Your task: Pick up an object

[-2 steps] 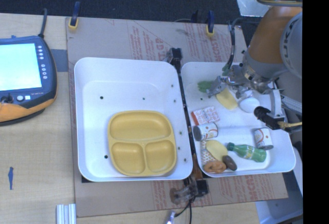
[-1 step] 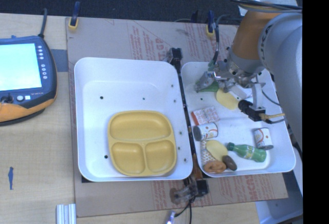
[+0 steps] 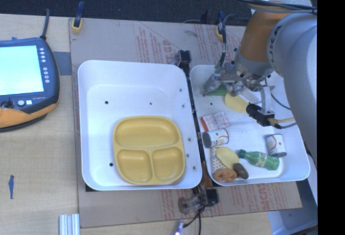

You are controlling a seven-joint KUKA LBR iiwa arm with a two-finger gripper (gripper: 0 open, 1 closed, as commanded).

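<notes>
The right bin (image 3: 294, 177) holds several small things. A pale yellow piece (image 3: 235, 103) lies near its far end. Below it come a red-and-white packet (image 3: 215, 120), a small can on its side (image 3: 215, 138), a yellow fruit (image 3: 227, 156), a green bottle (image 3: 260, 159) and a red-labelled can (image 3: 275, 145). A brown pastry (image 3: 225, 175) and a dark piece (image 3: 241, 172) sit at the near edge. My gripper (image 3: 212, 88) is low over the bin's far left corner, just up and left of the pale yellow piece. Nothing shows between its tips.
The left bin (image 3: 97, 83) holds a yellow divided tray (image 3: 148, 149). A teach pendant (image 3: 24, 80) lies on the bench at far left. The arm's bulk covers the right bin's far right side. A black divider rail (image 3: 193, 115) runs between the bins.
</notes>
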